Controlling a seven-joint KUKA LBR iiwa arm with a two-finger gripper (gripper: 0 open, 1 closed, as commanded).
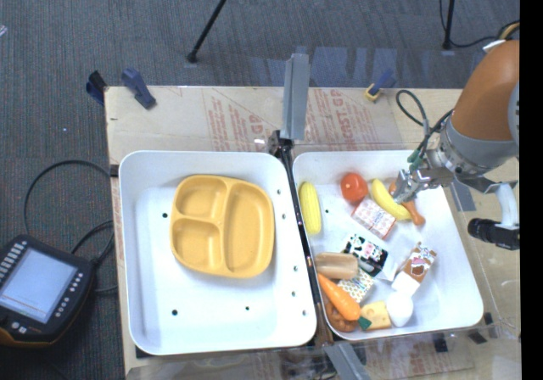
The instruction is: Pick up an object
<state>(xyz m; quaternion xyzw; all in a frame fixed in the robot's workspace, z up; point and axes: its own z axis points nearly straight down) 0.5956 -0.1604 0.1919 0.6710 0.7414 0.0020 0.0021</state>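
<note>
Two bins in the camera view. Gripper (405, 186) hangs right over the banana (389, 198) in the right bin (458, 281), tomato (354, 187) just left of it. Can't tell how it's set. I'd drop straight down and straddle the banana.

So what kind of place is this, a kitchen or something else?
Probably a robotics lab test bench, not a kitchen. Two white bins sit on a bare board, the right one full of toy food like a plastic banana. A teach pendant lies on the carpet and tripod legs stand behind.
</note>
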